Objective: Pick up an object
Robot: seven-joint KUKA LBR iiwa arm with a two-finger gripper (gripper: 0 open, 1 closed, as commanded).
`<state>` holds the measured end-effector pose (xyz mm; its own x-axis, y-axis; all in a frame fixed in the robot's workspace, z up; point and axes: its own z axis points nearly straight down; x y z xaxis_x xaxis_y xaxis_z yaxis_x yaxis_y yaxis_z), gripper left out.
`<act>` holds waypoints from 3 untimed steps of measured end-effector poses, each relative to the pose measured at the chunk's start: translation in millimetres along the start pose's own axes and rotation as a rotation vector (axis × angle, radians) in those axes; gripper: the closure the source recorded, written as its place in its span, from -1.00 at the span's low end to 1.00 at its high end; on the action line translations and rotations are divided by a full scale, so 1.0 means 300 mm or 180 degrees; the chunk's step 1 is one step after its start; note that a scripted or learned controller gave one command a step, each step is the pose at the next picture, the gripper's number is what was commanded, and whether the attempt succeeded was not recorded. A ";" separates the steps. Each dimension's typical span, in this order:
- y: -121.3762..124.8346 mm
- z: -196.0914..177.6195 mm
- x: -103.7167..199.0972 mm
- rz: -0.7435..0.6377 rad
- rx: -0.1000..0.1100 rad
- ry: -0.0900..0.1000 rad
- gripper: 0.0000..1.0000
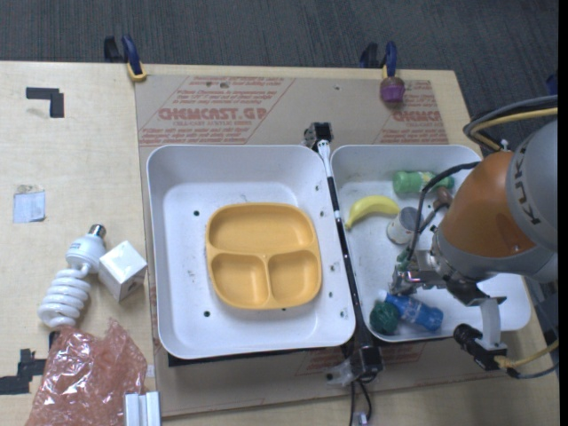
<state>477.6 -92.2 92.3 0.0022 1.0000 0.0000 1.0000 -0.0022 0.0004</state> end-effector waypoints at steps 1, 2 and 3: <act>0.000 0.000 -0.001 0.0000 0.0001 0.0001 -1.00; 0.000 0.000 0.000 0.0000 -0.0002 0.0000 -1.00; 0.000 0.000 -0.017 -0.0001 0.0000 0.0000 -1.00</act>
<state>477.5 -97.4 92.4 0.0018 1.0000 0.0000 1.0000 -0.0018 0.0005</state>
